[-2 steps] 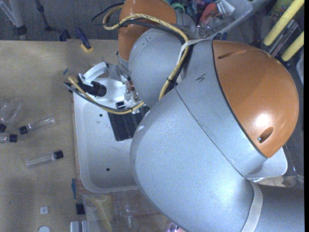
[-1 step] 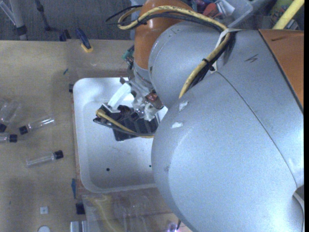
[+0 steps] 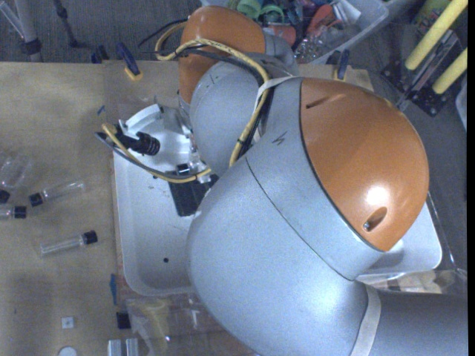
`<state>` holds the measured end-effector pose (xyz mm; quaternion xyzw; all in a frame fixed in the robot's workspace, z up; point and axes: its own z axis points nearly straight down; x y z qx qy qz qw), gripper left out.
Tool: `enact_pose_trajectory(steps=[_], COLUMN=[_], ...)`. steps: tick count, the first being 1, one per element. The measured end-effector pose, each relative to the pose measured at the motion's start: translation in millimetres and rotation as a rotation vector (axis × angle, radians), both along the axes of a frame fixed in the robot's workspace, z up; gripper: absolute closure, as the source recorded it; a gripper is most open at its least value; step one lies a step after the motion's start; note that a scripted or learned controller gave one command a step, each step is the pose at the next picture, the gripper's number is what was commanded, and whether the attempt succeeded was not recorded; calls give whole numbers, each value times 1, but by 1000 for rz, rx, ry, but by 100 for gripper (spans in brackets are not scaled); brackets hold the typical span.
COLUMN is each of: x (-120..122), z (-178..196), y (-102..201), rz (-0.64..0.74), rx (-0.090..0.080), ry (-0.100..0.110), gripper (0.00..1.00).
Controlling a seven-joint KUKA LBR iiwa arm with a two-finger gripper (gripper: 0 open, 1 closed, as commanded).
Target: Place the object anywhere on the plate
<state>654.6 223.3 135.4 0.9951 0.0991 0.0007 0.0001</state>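
Observation:
The grey arm with its orange bands [image 3: 356, 162] bends over both bins and hides most of them. Its wrist, with a white flange and yellow-black cables [image 3: 159, 150], hangs over the far end of the left white bin [image 3: 137, 251]. Below the flange, the black body of my gripper [image 3: 185, 196] points down into that bin, close to its floor. The arm's bulk covers the gripper's lower part. A small dark speck [image 3: 165, 259] lies on the bare bin floor nearer the front.
Several clear tubes with black caps [image 3: 68, 242] lie on the wooden bench left of the bin. A clear tub of colourful items [image 3: 312, 6] stands at the back. Yellow foam rods [image 3: 445, 21] lean at the top right. A blue clamp [image 3: 131, 64] sits at the bench's far edge.

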Motion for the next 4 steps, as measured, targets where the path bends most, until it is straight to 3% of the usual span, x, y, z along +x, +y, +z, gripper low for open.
enact_pose_trajectory(steps=[1,2,3,4], x=[-9,-116,-47,-4], z=[119,25,29,32], y=[2,-48,-1,-6], rz=[384,274,8,440], rx=[-1,0,0,0], ry=[5,10,0,6], gripper=[100,100,100,100])
